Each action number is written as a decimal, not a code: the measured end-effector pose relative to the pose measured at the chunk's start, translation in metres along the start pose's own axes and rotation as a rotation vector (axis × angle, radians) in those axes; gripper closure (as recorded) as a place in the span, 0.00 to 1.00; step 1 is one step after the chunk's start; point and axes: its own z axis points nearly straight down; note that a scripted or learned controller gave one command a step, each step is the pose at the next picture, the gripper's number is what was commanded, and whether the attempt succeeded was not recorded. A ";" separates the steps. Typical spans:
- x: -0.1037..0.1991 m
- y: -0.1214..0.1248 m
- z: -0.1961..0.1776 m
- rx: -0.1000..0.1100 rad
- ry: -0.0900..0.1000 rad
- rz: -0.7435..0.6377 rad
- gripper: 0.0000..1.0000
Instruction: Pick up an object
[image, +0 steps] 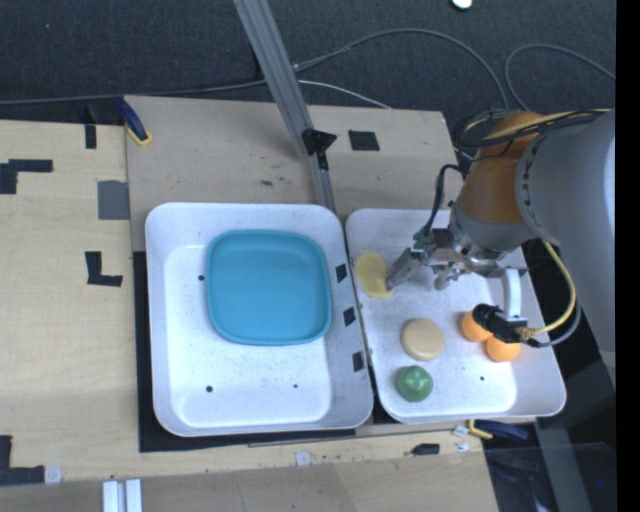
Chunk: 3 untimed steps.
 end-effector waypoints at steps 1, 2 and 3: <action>0.000 0.001 -0.013 -0.005 -0.001 -0.001 1.00; -0.001 0.006 -0.056 -0.009 -0.001 0.000 1.00; 0.003 0.003 -0.117 -0.011 -0.001 0.000 1.00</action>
